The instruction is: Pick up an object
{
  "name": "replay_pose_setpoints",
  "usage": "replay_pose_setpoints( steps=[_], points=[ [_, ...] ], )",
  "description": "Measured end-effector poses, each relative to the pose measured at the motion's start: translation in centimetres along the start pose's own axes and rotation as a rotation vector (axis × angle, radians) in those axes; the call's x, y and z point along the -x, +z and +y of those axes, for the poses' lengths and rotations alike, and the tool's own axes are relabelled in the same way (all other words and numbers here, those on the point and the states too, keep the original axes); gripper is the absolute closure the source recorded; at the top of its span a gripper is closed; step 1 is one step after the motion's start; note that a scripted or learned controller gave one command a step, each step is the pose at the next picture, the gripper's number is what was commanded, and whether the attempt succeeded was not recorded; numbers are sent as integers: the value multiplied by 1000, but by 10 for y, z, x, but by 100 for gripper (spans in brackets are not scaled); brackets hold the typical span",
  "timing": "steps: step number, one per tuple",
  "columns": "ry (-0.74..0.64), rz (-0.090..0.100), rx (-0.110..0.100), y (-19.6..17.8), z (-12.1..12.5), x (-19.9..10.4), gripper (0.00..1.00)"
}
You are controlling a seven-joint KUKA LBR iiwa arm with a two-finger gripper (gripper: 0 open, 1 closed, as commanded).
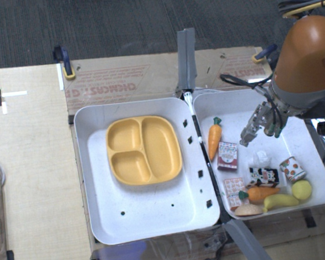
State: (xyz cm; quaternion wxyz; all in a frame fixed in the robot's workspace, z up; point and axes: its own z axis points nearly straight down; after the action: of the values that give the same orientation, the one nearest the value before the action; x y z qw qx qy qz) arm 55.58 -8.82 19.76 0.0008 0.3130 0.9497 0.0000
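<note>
Gripper (254, 129), jaws' spread not discernible, poised over the right bin (312, 138); best descend squarely onto 1 isolated item, e.g. the toy carrot (214, 139).

Claw (250, 135) above toy-filled right bin (315, 138)

- A yellow divided plate (144, 150) with three compartments lies in the left white bin (103, 220).
- A sheet of brown cardboard (128, 81) lies flat behind that bin.
- A pale wooden bench top (29, 188) spreads to the bin's left.
- A blue and yellow clamp (61, 62) sits behind the bin's far left corner.
</note>
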Motion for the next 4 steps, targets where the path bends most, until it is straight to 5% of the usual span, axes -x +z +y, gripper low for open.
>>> replay_pose_setpoints(
  steps=[1, 2, 4],
  points=[
    [-233, 1, 0, 42, 0, 10, 100],
    [-256, -1, 1, 100, 6, 79, 100],
    [-684, -2, 2, 105, 2, 95, 100]
  ],
)
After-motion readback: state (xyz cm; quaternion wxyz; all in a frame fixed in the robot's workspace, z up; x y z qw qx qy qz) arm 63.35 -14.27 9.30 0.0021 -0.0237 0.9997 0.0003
